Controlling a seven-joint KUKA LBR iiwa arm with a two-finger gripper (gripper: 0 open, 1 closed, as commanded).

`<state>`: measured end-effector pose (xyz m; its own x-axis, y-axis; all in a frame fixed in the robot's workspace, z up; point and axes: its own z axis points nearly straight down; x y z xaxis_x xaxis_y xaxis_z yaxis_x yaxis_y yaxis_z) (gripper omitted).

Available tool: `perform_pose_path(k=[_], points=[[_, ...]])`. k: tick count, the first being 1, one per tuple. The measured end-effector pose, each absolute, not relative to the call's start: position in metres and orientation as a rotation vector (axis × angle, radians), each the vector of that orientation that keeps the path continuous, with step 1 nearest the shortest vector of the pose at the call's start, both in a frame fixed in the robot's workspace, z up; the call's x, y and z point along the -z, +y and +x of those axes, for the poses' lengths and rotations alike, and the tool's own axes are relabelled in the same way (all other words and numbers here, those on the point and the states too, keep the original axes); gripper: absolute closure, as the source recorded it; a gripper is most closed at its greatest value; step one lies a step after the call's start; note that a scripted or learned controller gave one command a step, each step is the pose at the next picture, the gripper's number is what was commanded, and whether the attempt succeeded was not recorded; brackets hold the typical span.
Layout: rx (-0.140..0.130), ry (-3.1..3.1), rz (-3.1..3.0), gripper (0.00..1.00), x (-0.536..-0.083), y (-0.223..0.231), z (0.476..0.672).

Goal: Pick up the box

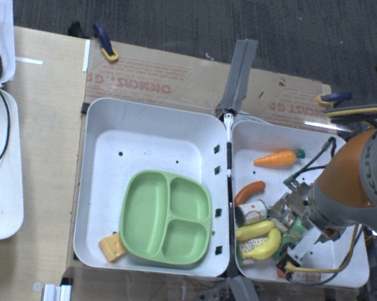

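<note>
Banana (pixel 260 234) lying lowest in right bin (pixel 338 278), gripper (pixel 290 213) hanging just beside it over small clutter; grip state impossible to tell. Carrot (pixel 276 159) sitting farther back.

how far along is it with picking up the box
Done: the arm has reached into the right bin, and the gripper is low among the clutter by the bananas. In hand: nothing visibly lifted; its wrist hides what lies under it. Left: no box can be made out, so grasp and lift remain.
</note>
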<state>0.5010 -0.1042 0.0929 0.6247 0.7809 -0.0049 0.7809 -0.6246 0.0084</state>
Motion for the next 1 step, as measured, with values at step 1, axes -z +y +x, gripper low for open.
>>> perform_pose_path(k=[1], points=[[0.002,1.297,2.859,0.0,-0.0922,-0.1047,0.5552]])
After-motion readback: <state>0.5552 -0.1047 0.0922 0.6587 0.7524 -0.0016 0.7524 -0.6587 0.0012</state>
